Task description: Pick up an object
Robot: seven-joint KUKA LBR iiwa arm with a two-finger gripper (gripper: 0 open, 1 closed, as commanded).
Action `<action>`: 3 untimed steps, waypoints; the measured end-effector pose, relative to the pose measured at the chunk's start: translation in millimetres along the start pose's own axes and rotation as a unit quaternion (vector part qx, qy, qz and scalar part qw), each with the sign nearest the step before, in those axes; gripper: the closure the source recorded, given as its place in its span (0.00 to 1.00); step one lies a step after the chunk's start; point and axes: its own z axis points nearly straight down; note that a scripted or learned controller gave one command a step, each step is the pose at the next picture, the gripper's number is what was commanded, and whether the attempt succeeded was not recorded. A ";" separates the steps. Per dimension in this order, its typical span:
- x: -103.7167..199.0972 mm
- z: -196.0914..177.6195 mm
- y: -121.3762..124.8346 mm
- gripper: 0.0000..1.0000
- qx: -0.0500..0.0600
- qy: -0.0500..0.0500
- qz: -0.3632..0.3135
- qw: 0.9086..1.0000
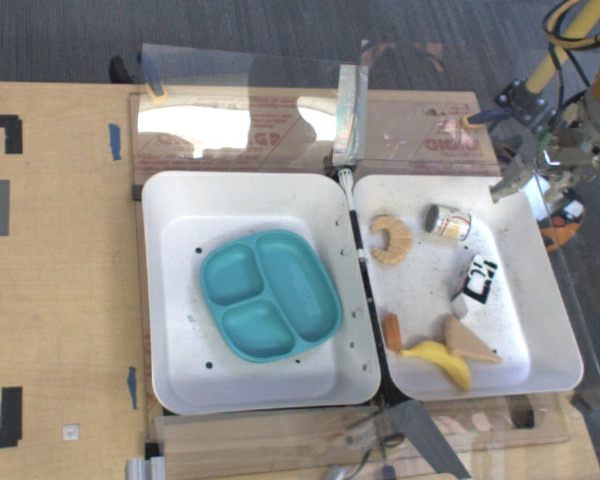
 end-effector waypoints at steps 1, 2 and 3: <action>51.0 104.2 28.3 0.00 -0.009 0.001 -0.003 1.000; 14.2 138.1 25.6 0.00 0.000 0.005 -0.003 1.000; 12.7 125.6 27.6 1.00 -0.005 0.001 -0.004 1.000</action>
